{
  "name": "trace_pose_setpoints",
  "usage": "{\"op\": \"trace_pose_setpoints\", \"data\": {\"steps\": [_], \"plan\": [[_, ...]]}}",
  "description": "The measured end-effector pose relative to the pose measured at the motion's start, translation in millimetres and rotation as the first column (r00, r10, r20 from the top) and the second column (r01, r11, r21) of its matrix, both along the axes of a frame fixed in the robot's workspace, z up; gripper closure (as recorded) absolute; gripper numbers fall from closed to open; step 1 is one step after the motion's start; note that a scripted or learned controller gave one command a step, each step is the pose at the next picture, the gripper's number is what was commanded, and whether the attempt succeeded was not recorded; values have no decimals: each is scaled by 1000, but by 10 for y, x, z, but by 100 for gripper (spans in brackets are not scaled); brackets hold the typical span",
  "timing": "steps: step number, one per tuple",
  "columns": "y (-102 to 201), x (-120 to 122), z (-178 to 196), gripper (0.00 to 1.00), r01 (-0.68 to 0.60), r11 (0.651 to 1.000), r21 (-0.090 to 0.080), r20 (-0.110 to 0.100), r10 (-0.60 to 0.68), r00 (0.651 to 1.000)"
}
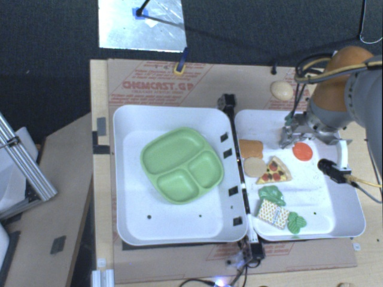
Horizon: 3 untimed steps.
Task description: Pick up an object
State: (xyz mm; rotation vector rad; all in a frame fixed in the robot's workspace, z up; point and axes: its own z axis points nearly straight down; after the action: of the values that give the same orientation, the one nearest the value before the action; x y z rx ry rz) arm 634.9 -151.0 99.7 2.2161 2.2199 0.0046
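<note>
Reaching into the right bin, I judge this the approach step: my end effector hangs low at the bin's upper middle, and I cannot tell its opening or whether it grips anything. Nearest candidate is the red disc, flat and round, just right of it; next comes a lateral shift, then descent.

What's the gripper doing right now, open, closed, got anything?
Gripper: over the right bin, low near its upper edge, just left of the red disc. Finger state cannot be told, and nothing is seen held.
</note>
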Motion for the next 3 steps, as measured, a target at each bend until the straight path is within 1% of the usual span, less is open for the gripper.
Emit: {"op": "trace_pose_setpoints", "data": {"steps": [1,2,3], "plan": [[-102,40,545,100,1,1000,-1,2,-1,1000],[-151,47,1191,100,-1,1000,-1,3,1,1000],[-153,57,1256,100,-2,1000,1,-2,2,1000]]}}
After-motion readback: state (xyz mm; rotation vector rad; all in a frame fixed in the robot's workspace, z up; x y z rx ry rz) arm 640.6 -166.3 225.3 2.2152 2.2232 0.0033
